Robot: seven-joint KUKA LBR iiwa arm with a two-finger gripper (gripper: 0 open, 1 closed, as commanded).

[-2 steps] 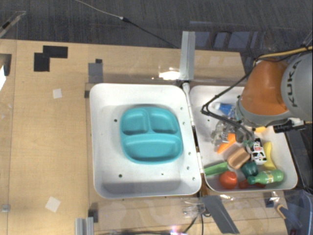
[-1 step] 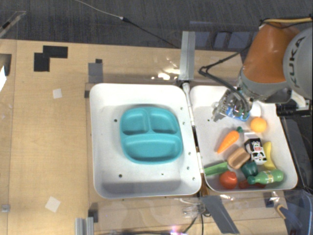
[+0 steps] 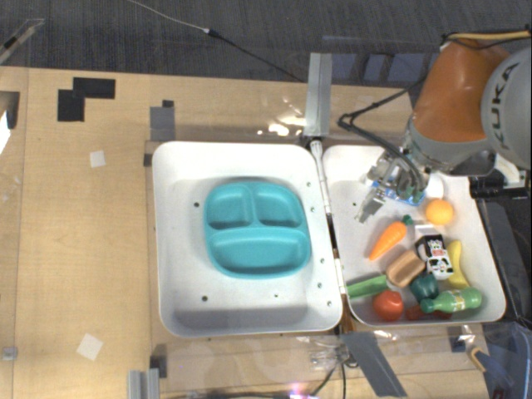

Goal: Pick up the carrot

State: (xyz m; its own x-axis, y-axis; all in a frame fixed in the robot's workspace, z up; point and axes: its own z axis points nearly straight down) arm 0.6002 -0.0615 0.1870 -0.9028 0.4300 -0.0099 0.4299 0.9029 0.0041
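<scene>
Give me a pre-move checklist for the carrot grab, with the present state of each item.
1. Carrot in view in the right bin, nothing lying on it: ok.
2. Gripper over the right bin, up and left of the carrot, not yet above it: not ok.
3. Nothing between the fingers: ok.
4. Finger opening wide enough for the carrot: cannot tell.
5. Room around the carrot: the orange sits apart, but the hot dog lies close below: cannot tell.

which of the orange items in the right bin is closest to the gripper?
The carrot, long and tapered with a green tip, lies just below the gripper. The round orange sits farther off, toward the bin's right side.
</scene>
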